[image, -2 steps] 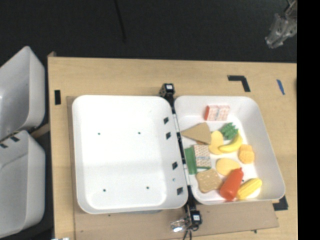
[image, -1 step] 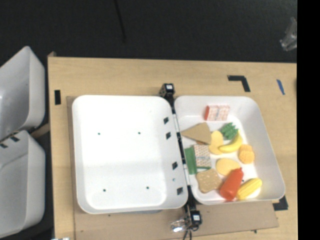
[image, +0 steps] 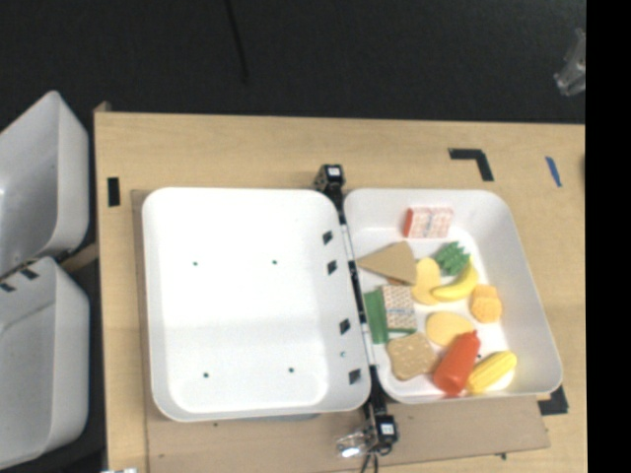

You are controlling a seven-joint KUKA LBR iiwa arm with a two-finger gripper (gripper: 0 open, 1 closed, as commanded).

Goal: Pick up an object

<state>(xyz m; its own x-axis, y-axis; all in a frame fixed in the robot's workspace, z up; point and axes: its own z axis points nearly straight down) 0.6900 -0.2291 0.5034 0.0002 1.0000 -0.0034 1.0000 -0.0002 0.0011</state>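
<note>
1. The red plastic toy bottle [image: 456, 363] lies tilted at about five o'clock in the right shallow white bin [image: 523, 254]; it looks light, stiff and smooth, so probably slippery
2. Best hold, I judge: across its narrow middle, where parallel fingers can close squarely
3. It touches the yellow toy corn cob [image: 491, 371] at its three o'clock and the tan toy bread slice [image: 410, 356] at its nine o'clock, so room for fingers is tight
4. The left shallow white bin [image: 158, 264] sits at nine o'clock
5. I cannot tell the gripper's state
</note>
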